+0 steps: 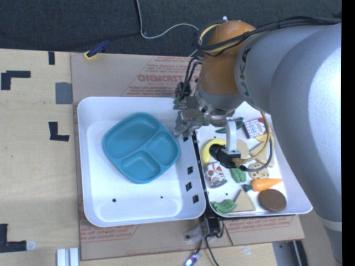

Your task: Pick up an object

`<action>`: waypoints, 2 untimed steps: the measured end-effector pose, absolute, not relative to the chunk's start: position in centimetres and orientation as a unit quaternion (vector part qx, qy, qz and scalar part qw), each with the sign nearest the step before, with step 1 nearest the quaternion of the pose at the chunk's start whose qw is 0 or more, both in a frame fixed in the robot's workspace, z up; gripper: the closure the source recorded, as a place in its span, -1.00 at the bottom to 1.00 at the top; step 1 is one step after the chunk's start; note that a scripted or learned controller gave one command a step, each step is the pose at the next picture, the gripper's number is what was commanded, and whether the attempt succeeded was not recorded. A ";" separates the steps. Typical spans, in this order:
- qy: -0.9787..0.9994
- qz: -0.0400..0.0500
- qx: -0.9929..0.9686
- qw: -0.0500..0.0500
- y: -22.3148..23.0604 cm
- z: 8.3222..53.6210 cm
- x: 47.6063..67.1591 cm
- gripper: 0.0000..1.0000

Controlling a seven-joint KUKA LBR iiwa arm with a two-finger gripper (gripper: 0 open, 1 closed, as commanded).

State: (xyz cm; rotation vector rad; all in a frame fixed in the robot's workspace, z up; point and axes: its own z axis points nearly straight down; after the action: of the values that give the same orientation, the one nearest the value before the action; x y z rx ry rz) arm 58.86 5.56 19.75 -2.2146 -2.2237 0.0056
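My gripper [185,124] hangs low over the divider between the two bins, at the top left corner of the right bin [295,196]. Below and right of it lie a yellow banana [209,148], a red and white packet [215,174], a carrot [265,184], a brown disc [273,200], a green leaf [224,206] and a small red and white box [254,127]. Nothing can be seen held in the gripper. The grey arm with its orange band [224,54] covers much of the right bin's far side.
A blue divided plate [141,147] lies in the left bin [89,165], just left of the gripper. Cables run from the wrist across the right bin. Both bins stand on cardboard [127,76] on the bench.
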 end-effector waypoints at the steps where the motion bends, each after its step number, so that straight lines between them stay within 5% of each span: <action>1: -0.708 0.001 -0.706 0.001 5.4 20.9 58.9 1.00; 2: -0.709 -0.006 -0.705 -0.003 8.9 33.8 55.7 1.00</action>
State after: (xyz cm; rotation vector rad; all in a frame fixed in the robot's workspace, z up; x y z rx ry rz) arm 55.69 8.90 33.84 -2.2179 -2.2327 -0.0178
